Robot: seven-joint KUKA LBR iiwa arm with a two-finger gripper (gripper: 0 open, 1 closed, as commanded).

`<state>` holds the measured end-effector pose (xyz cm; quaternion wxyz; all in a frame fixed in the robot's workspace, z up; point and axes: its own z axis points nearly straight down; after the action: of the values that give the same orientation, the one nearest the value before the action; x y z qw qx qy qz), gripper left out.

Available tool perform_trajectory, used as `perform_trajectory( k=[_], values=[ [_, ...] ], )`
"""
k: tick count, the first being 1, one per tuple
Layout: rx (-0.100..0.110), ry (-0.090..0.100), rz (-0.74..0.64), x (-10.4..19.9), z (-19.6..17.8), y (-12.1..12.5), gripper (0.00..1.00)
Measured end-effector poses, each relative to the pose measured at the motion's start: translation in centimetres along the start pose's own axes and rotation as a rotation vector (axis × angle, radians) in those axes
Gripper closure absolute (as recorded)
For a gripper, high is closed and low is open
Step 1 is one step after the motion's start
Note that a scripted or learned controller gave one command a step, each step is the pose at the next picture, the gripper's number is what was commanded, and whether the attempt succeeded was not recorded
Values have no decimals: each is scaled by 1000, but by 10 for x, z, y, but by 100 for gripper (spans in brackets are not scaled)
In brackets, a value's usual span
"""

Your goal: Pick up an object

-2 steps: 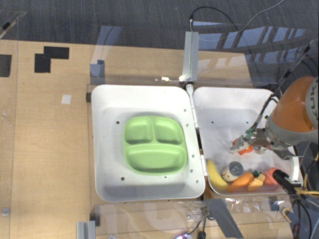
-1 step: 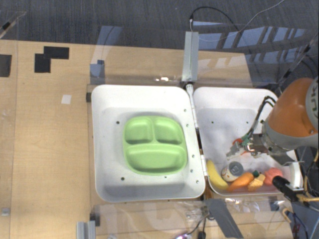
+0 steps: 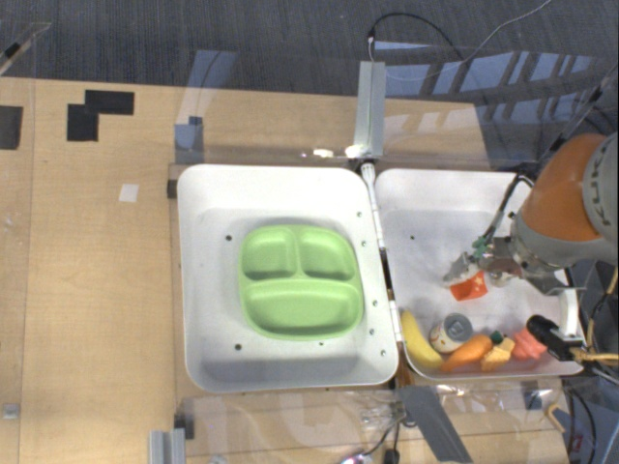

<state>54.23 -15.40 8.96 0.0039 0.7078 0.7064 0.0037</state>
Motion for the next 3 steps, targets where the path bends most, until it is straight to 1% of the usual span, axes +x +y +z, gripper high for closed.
perform_trajectory(
  k=[1,2,3],
  values=[
    [-8,1,-4,2,-12,3,100],
    [5,0,45,38,-109,-4,100],
    [6,0,45,38,-108,-4,0]
  ],
)
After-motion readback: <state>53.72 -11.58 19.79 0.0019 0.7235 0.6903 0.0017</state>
